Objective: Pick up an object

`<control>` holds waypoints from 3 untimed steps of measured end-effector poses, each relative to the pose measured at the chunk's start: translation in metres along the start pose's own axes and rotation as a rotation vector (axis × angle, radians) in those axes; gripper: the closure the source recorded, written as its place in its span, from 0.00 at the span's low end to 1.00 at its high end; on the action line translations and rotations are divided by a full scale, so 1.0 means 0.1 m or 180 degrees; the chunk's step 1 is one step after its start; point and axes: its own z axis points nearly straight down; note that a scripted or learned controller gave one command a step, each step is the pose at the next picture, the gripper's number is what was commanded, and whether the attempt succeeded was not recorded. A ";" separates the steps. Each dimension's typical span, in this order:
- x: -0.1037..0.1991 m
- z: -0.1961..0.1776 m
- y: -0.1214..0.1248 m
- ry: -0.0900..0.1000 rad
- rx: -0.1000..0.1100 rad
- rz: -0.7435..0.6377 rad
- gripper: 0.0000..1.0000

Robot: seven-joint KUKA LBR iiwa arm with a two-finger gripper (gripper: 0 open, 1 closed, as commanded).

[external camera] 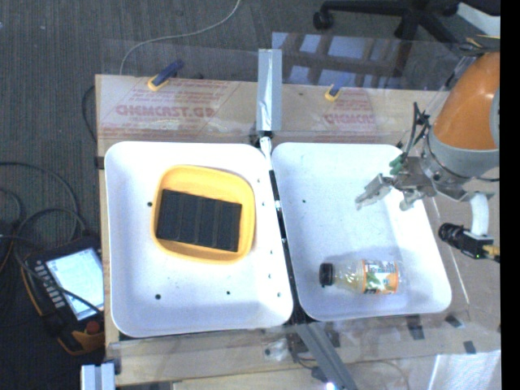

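A small plastic bottle with a black cap and an orange label lies on its side near the front of the right bin. A yellow dish holding a black slatted pad sits in the left bin. My gripper hangs over the right side of the right bin, above and behind the bottle and apart from it. Its two fingers are spread open with nothing between them.
A metal divider strip stands behind the seam between the bins. Blue and yellow clamps hold the board at the back. A tablet and cables lie on the floor at the left. An office chair base stands behind.
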 end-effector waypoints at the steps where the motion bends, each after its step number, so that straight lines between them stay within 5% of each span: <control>1: -0.10 0.15 -0.70 -0.0001 -0.0003 -0.0888 0.00; 2: -0.38 0.02 -0.76 -0.0008 -0.0009 -0.1374 0.00; 3: -0.37 0.02 -0.76 -0.0007 -0.0009 -0.1377 0.00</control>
